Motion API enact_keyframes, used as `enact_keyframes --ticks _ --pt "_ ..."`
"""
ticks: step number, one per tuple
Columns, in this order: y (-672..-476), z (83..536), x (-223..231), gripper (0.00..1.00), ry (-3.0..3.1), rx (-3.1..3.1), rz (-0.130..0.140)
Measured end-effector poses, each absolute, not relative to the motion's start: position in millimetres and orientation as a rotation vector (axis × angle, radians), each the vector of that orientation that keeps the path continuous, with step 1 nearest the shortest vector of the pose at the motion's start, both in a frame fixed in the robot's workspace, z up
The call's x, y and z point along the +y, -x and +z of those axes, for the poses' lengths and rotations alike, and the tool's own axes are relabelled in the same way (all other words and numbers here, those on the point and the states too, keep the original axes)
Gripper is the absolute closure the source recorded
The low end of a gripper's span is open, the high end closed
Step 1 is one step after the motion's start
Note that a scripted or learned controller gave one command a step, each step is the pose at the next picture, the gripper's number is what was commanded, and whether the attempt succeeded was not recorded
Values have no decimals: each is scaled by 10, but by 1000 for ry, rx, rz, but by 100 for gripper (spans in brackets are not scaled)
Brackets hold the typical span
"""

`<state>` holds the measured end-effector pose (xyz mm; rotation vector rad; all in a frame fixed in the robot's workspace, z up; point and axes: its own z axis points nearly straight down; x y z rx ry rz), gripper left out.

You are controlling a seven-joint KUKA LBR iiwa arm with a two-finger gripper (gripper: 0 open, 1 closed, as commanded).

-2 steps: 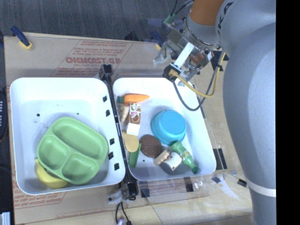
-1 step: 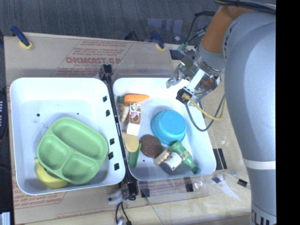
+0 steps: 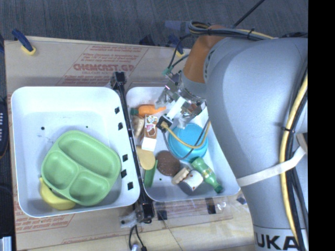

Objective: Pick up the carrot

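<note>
Carrot [image 3: 148,109] lies near the far end of the right bin [image 3: 226,167], just left of the gripper [image 3: 168,118], which hangs low over the clutter; whether it is spread or closed cannot be told. Below the carrot sits a small carton [image 3: 151,127], with a blue cup [image 3: 187,140] to its right. Nearer the front are a brown disc [image 3: 168,163] and a green bottle [image 3: 207,174]. The left bin [image 3: 31,109] holds a green divided tray [image 3: 81,166] resting on a yellow thing [image 3: 55,200].

Smooth matt green plastic tray [image 3: 81,166]; glossy white plastic bins [image 3: 26,140]; printed brown cardboard sheet [image 3: 99,61] beneath
</note>
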<state>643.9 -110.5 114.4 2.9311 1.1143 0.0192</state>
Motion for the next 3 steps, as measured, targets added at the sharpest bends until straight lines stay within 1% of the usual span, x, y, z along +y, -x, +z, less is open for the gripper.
enact_keyframes --ticks 1,2,3 --pt "-6120 2552 -1072 0 -2916 1164 6" --pt "-6273 1437 -934 0 -2912 1208 -28" --pt "-6364 937 -922 0 -2988 1003 -34"
